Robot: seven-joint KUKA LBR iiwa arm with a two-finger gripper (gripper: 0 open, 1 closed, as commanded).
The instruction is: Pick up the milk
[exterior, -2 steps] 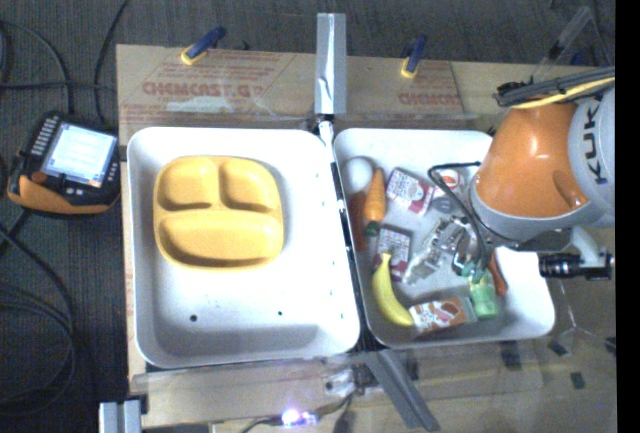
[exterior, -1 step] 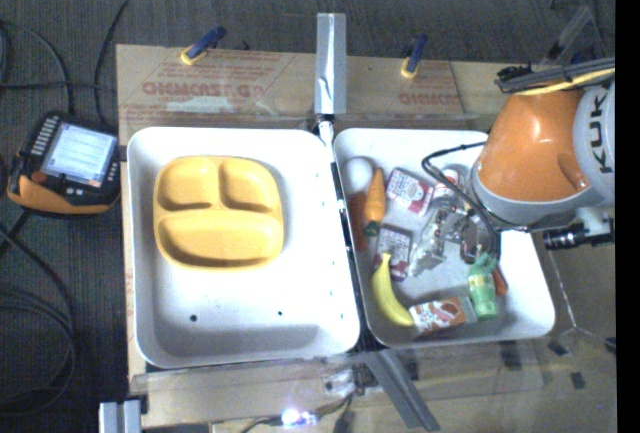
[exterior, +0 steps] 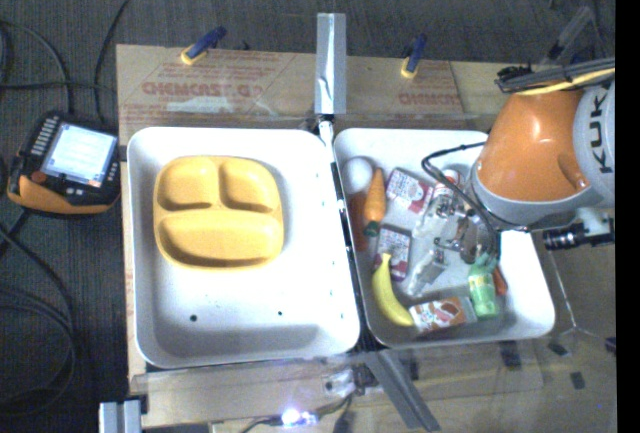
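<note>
Nearest the lens is the arm (exterior: 535, 156), its orange band bulging over the right bin's (exterior: 530, 321) far right corner. Below the band the hand (exterior: 452, 239) hangs low over the middle of that bin. Cables and grey metal crowd it, and I cannot tell whether it is released or clenched, nor whether anything sits in it.

Two white bins lie side by side on the table (exterior: 260, 86). The left bin (exterior: 240, 321) carries one yellow plate (exterior: 220, 211) with three compartments.

The right bin holds one banana (exterior: 388, 291), one carrot (exterior: 374, 196), one white egg (exterior: 356, 173), one green bottle (exterior: 483, 293) and three small red-and-white cartons. The print is too small to tell which carton is the milk.
- The upper carton (exterior: 405, 186) lies just right of the carrot, its long axis slanting from upper left to lower right, toward the hand.
- The middle carton (exterior: 395, 246) lies just below the carrot's tip and above the banana, just left of the hand, its long axis running roughly up and down the view.
- The lower carton (exterior: 440, 313) lies flat by the bin's near wall, between the banana's end and the green bottle, its long axis nearly left to right and tipped slightly up at the right.

Two clamps, left clamp (exterior: 203, 44) and right clamp (exterior: 412, 54), grip the table's far edge. One control pendant (exterior: 68, 161) rests on the floor to the left.
</note>
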